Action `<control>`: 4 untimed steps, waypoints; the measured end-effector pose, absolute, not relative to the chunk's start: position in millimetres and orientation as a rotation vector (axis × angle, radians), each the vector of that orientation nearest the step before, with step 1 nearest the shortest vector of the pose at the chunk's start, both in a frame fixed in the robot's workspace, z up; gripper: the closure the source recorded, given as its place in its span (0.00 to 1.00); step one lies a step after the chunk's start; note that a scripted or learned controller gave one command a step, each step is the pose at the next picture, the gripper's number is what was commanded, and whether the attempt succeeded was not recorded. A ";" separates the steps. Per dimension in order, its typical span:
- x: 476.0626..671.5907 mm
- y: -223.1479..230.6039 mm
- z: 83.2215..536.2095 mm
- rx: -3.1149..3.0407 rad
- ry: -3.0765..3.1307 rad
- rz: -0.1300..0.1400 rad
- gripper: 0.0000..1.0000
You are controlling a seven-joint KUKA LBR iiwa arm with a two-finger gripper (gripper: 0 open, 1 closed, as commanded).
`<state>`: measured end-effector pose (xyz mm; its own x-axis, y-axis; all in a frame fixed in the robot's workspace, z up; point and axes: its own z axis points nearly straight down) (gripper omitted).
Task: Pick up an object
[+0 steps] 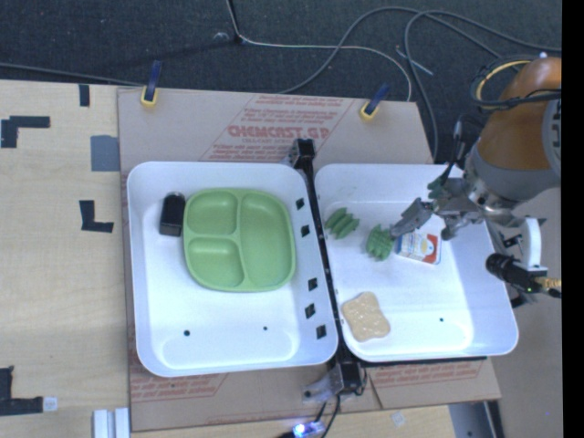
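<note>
Seen from the near edge of the bench, first a black clamp (336,379) with trailing wires, gripping the seam where the two bins meet. Beneath it, a cardboard sheet (274,121) with red print, laid flat on the pale wooden bench top (55,281). Some black tape marks (89,215) stuck on the wood to the left.

Next, the left bin (219,349), white and shallow. Holding a green divided plate (239,240) toward its far half, lying flat. Just beside the plate's left rim, a small black block (172,214).

Alongside, the right bin (456,336). Nearest in it, a beige lump (365,316), close to the dividing wall. Farther in, a ridged green piece (340,223) and a second green piece (380,243), near each other but apart. Just right of the second, a small white carton (420,247) with red and blue print, lying flat on the bin floor.

Over the carton, the gripper (429,219), hanging above its far edge. Impossible to tell whether wide or narrow, or whether touching the carton. Behind it, the grey arm (511,167) with an orange band (534,78), reaching in from the right.

Farther back, two yellow-and-blue clips (149,92) pinning the cardboard's far edge. Beyond them, dark carpet (109,16) crossed by thin looping cables (301,48).
</note>
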<state>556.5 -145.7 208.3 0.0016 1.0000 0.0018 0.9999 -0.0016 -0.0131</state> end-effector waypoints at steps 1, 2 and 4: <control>559.3 -145.6 214.1 -2.219 -2.222 0.002 0.00; 559.4 -140.4 150.3 -2.216 -2.219 0.008 0.00; 549.5 -138.4 85.6 -2.221 -2.224 0.000 0.00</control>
